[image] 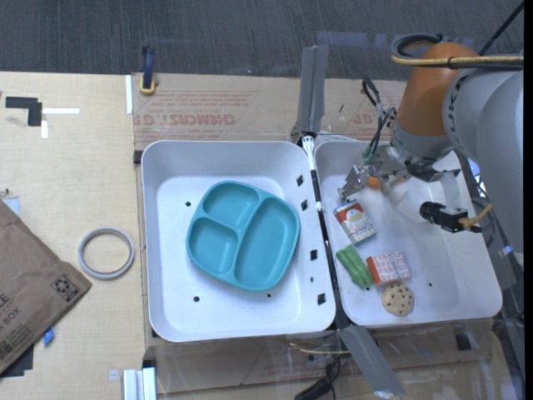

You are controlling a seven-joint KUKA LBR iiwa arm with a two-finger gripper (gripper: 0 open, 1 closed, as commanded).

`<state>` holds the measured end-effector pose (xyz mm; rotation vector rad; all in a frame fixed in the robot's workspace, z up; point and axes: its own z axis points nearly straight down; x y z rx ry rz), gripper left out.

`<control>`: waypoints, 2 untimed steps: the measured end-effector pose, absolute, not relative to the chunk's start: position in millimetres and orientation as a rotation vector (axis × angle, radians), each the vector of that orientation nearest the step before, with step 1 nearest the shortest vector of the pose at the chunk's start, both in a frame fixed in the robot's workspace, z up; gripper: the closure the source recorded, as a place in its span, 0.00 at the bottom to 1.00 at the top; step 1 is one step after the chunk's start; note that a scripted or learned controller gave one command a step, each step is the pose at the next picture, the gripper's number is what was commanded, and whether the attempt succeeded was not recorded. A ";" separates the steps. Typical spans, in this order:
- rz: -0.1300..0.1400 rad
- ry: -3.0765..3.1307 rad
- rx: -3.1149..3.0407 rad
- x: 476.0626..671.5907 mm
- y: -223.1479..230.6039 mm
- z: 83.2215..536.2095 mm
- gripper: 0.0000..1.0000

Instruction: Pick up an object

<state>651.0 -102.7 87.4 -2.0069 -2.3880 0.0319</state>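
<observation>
The light wooden bench (67, 182) carried two shallow white bins side by side, the left bin (158, 240) and the right bin (466, 290). A roll of tape (106, 252) lay on the wood left of them, near a brown cardboard box (29, 290) at the edge.

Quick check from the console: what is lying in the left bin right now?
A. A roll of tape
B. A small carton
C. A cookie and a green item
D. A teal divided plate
D: the teal divided plate lies in the left bin, while the cookie, green item and small carton lie in the right bin, and the roll of tape sits on the bench.
</observation>
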 end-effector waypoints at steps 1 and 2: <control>0.004 -2.457 -1.952 570.2 -110.2 90.2 0.00; 0.004 -2.387 -2.035 475.9 -100.5 90.2 0.00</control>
